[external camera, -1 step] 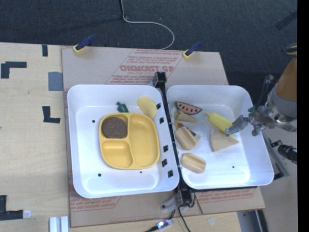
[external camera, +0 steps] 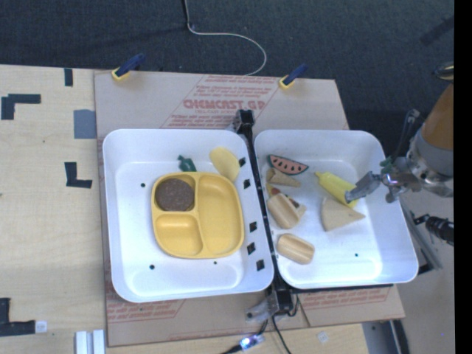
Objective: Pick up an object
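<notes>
— Banana [external camera: 334, 185] first? It lies in the right bin [external camera: 369, 142], just left of our gripper [external camera: 359, 191], long axis slanting from upper left down to lower right.

— Agreed — the tip sits almost on its lower end. Whether the fingers are apart or closed, we cannot tell; nothing shows between them.

— What crowds it?

— The cheese wedge [external camera: 341, 215] touches just below; the watermelon slice [external camera: 287, 165] and bread rolls [external camera: 285, 209] lie further left.
</notes>
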Robot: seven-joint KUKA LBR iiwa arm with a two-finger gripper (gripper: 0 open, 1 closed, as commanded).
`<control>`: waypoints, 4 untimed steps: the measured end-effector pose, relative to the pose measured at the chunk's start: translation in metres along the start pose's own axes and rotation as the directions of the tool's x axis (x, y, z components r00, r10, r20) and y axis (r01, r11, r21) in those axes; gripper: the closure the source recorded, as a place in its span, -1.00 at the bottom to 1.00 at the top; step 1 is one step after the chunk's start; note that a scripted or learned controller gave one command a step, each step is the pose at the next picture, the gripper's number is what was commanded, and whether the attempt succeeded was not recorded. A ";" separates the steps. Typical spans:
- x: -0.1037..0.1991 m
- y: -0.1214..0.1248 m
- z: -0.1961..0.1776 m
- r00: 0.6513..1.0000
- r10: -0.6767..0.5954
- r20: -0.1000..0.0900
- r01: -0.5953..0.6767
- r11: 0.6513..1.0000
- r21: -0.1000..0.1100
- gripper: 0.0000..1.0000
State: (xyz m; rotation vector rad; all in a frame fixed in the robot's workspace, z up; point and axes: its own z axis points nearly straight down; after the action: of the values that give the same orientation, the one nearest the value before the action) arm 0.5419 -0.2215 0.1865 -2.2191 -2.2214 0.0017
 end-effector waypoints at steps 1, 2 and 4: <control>0.000 0.005 0.045 1.000 0.000 0.000 0.000 1.000 0.003 -1.00; 0.001 0.006 0.097 1.000 0.001 -0.001 -0.001 1.000 0.000 -1.00; 0.000 0.016 0.036 1.000 -0.001 0.001 0.001 1.000 -0.004 1.00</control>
State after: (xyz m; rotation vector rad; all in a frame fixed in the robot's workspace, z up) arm 0.5583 -0.2212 0.1503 -2.2209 -2.2247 -0.0008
